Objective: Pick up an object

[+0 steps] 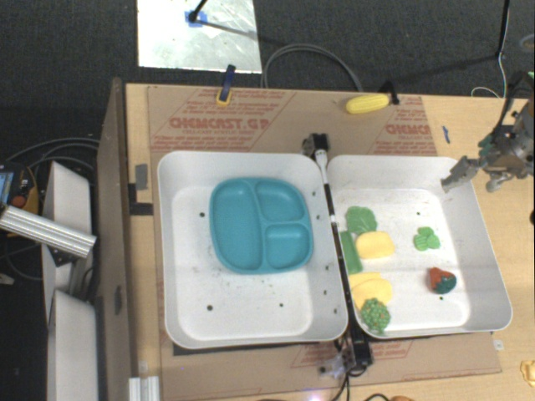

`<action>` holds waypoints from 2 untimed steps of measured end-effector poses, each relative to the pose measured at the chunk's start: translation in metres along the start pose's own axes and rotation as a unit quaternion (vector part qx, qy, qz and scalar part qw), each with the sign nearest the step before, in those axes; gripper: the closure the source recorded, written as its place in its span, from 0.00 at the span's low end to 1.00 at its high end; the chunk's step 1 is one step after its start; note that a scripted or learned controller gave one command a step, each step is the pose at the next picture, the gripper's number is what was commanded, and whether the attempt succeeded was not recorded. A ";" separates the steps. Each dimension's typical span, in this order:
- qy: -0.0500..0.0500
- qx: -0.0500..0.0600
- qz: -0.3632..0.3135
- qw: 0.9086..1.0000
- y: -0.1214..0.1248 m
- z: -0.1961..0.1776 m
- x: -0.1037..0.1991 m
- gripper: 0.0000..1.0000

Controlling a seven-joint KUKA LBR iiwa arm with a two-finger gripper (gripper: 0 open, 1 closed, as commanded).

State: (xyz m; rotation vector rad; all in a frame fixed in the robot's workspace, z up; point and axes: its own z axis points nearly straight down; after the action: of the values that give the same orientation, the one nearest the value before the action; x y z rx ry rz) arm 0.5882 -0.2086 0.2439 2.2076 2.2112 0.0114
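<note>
Gripper hangs over the right bin's far right corner; its state I cannot tell. Nothing looks lifted: the toy foods, the red-and-green piece among them, lie on that bin's floor, so picking remains

Robotics lab: bench, white bins, cables.
</note>
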 end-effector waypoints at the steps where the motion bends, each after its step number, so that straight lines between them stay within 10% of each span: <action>1: 0.004 0.011 0.000 1.000 -0.013 0.111 0.004 0.00; 2: 0.004 0.009 0.000 1.000 -0.032 0.161 0.025 0.00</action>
State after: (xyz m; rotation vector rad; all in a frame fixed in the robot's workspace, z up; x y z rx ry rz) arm 0.5593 -0.1850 0.0823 2.2209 2.2242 0.0000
